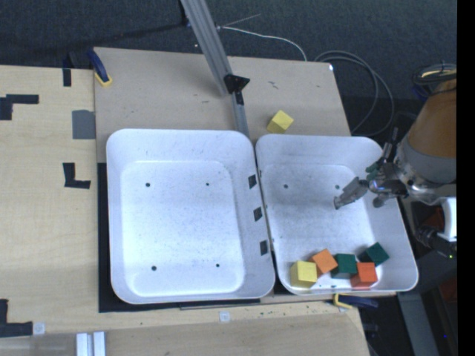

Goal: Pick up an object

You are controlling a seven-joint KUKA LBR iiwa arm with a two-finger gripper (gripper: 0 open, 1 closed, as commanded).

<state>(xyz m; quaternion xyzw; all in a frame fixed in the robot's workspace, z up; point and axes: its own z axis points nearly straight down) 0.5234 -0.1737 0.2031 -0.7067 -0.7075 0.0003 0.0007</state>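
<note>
- Nearest the camera, a cluster of small blocks is seen along the front wall of the right bin [386,148]: a yellow block [303,273], an orange block [324,260], a dark green block [346,264], a red-orange block [366,274] and a second green block [377,254].
- These five blocks are packed closely, the yellow one at the left end and the second green one at the right end, slightly further back than the rest.
- Beside it, the left bin [119,147] is shown with only its speckled white floor and a few dark dots.
- Behind the right bin, a lone yellow cube [280,121] is seen on the bench [163,87], outside both bins.
- A grey bar [211,39] is seen slanting down from the top edge toward the seam between the bins.
- From the right, the arm [434,136] is seen entering over the right bin's far side wall.
- The gripper [349,194] is placed above the bare middle of the right bin's floor, pointing left.
- Whether the claw is released or clenched cannot be told; nothing is seen held by it.
- The block cluster lies nearer the camera than the claw, well apart from it, in the same bin.
</note>
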